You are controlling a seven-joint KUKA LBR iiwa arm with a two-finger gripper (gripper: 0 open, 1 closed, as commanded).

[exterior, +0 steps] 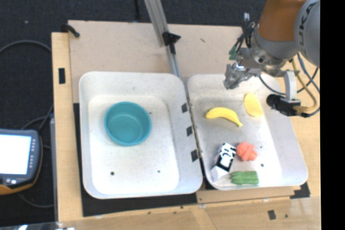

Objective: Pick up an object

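Two shallow white bins are seen side by side on the tabletop [129,43]. The left bin [91,169] holds a teal bowl [128,123], set upright toward that bin's left half.

The right bin [285,153] holds five things, placed here relative to the yellow banana [223,115], which lies near the middle of the bin, curved, with its tips pointing down. A pale yellow lemon-shaped piece [253,104] is found just beside the banana, to its right and slightly above, apart from it. A red-orange lumpy fruit [247,151] lies below and to the right of the banana, and a black-and-white carton [225,157] is seen directly below the banana, just beside the red-orange fruit on its left. A green vegetable [245,178] rests further below, near the bin's lower edge, close under the carton.

The arm [285,8] is seen reaching in above and to the right of the banana, its orange band uppermost and cables looped around it. The tool [233,79] is positioned above the banana, over the upper edge of the right bin, pointing down and to the left. Nothing is seen between its fingers, and whether they are spread or closed cannot be told from this view. A slanted metal post [153,2] stands up and to the left of the banana.
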